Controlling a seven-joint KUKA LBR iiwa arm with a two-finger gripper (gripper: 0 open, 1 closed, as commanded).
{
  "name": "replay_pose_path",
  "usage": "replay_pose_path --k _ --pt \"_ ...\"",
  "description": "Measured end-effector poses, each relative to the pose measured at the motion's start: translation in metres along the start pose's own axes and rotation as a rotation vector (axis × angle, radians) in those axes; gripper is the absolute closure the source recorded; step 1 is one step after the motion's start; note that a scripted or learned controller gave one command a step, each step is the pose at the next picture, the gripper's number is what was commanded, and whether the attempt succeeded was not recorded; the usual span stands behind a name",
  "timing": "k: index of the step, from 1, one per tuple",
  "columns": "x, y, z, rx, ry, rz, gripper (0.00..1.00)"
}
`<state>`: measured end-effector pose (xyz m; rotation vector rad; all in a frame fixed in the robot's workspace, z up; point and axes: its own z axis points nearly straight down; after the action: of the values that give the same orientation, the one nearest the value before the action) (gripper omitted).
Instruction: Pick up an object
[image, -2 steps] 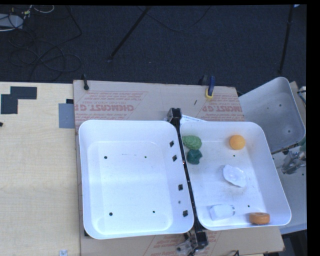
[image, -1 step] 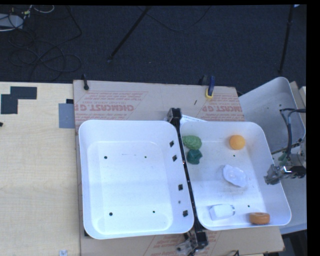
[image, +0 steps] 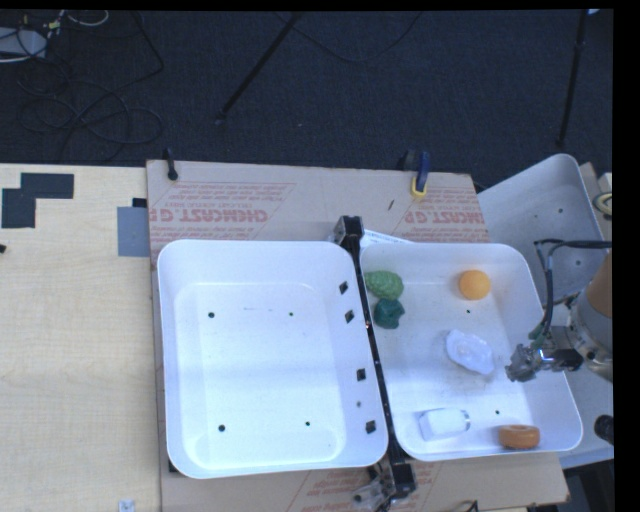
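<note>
White bins lie below me; my gripper, fingers perhaps parted though I cannot tell, hangs beside the pale lump in the right bin, so I should centre over it before descending.

This looks like a robot lab, not a home. Two shallow white plastic bins sit side by side on a flat brown cardboard sheet with red print. That sheet is clipped to a pale wooden worktop by a blue and yellow clamp. Behind is dark carpet floor with loose black cables and thin black stand legs.
</note>
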<state>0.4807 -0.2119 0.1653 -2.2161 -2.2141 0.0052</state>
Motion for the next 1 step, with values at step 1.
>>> replay_pose_path --k 1 --pt "-0.0007 -0.0055 0.0201 -0.004 -0.002 0.0 1.0"
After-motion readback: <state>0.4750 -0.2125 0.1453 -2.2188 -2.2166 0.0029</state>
